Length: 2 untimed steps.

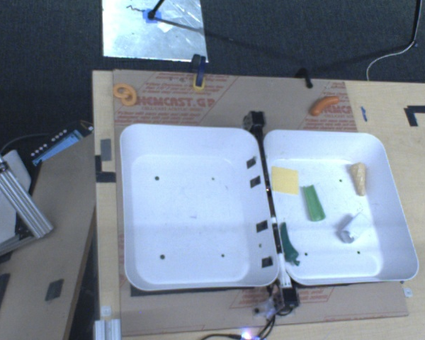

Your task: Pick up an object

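I see the right bin (pixel 389 183) holding a yellow square (pixel 284 180), green stick (pixel 313 202) at its 5 o'clock, tan cone (pixel 358 177), grey piece (pixel 347 229), dark green strip (pixel 288 245). Nothing crowds them. Red print on the surface (pixel 219 94) is unreadable. I cannot tell the claw's state.

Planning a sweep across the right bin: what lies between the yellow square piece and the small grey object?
In the camera view, the green oblong block lies between the yellow square piece and the small grey object.
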{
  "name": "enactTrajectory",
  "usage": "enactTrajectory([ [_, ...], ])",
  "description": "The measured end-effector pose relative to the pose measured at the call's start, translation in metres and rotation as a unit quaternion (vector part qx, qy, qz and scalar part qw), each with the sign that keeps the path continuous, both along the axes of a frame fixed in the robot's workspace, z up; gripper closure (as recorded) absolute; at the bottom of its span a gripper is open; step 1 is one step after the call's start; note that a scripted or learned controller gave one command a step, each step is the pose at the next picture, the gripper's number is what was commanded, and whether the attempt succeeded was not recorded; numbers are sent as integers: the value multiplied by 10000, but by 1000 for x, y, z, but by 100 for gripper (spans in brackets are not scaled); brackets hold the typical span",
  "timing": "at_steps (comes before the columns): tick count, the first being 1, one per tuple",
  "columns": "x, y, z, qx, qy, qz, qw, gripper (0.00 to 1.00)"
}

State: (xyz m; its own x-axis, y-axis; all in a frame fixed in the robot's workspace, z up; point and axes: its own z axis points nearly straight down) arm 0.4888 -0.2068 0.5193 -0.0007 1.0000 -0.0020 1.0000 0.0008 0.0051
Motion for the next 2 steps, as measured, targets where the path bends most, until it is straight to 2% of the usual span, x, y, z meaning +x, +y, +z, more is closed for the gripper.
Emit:
enactTrajectory([
  [1, -2, 1, 17, 0, -1, 17, 10000, 100],
  [2, -2, 58, -64, 23, 46, 43, 10000, 100],
])
